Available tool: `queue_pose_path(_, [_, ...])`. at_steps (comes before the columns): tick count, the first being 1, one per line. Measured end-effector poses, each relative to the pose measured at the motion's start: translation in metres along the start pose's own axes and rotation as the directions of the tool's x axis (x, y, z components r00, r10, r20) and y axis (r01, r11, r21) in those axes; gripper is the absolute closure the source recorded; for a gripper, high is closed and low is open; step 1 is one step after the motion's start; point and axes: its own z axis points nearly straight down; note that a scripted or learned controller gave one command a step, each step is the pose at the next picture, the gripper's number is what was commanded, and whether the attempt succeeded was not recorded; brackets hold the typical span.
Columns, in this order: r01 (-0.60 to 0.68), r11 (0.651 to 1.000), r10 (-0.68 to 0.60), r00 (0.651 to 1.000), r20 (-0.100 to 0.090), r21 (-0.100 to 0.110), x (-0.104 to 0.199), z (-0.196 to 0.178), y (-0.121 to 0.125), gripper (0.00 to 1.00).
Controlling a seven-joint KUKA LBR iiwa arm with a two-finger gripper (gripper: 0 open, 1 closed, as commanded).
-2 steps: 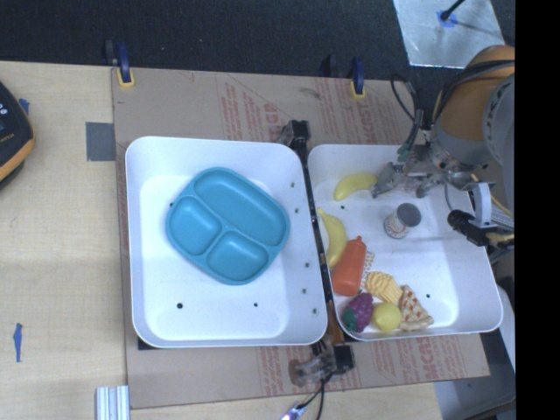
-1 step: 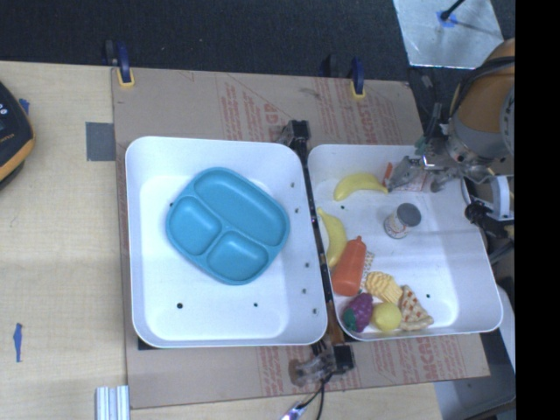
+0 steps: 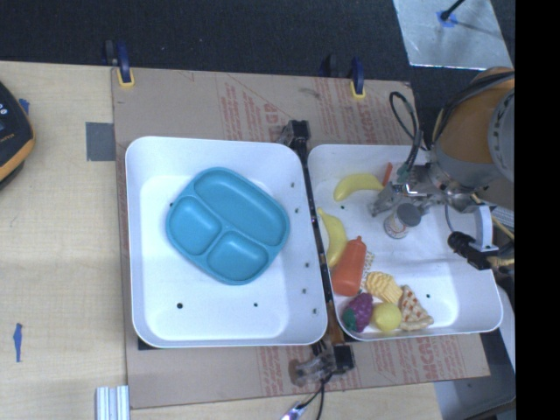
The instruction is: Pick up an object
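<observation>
My gripper (image 3: 399,210) hangs over the back middle of the right bin (image 3: 437,261), with the grey arm and its orange band reaching in from the right. A yellow banana (image 3: 357,185) lies just left of it, and a small orange piece (image 3: 388,173) sits beside its upper edge. Along the bin's left wall are a second yellow fruit (image 3: 332,237) and a red-orange bottle (image 3: 349,266). At the front lie purple grapes (image 3: 357,310), a yellow lemon (image 3: 387,318), a ridged yellow piece (image 3: 381,284) and a pizza slice (image 3: 413,308). Nothing visibly hangs from the gripper.
The left bin (image 3: 149,304) holds a blue divided plate (image 3: 227,224). Both bins rest on a cardboard sheet (image 3: 219,94) held by clamps. A black and yellow device (image 3: 10,138) sits at the far left of the bench. Cables loop behind the wrist.
</observation>
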Motion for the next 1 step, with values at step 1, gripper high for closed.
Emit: queue_pose_path(1, [0.002,1.000,-0.002,1.000,-0.001,0.000,-0.0182,-0.0006,0.0428,0.00])
